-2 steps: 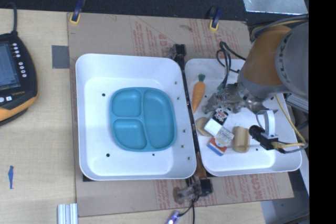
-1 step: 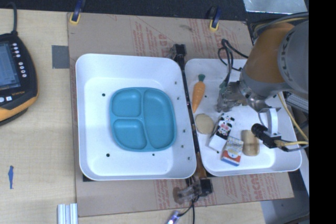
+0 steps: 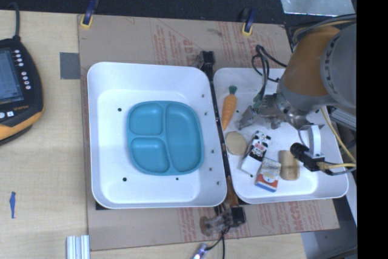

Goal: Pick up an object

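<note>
My gripper [image 3: 260,121] hangs over the right white bin [image 3: 330,186] at the end of the grey arm with the orange band [image 3: 312,67]. Its fingers look open, and nothing shows between them. Just below it lies a small black-and-white cow-patterned carton [image 3: 257,152]. An orange carrot [image 3: 228,108] lies to its left by the bin wall. A round beige piece [image 3: 235,142] sits under the carrot. An orange-and-white box [image 3: 267,177] and a tan cylinder [image 3: 289,165] rest near the bin's front.
The left white bin [image 3: 100,130] holds a blue divided plate [image 3: 165,136]. A black and orange teach pendant [image 3: 15,91] lies on the bench at far left. Cables and a black-and-white fitting [image 3: 308,151] trail from the arm over the right bin's right side.
</note>
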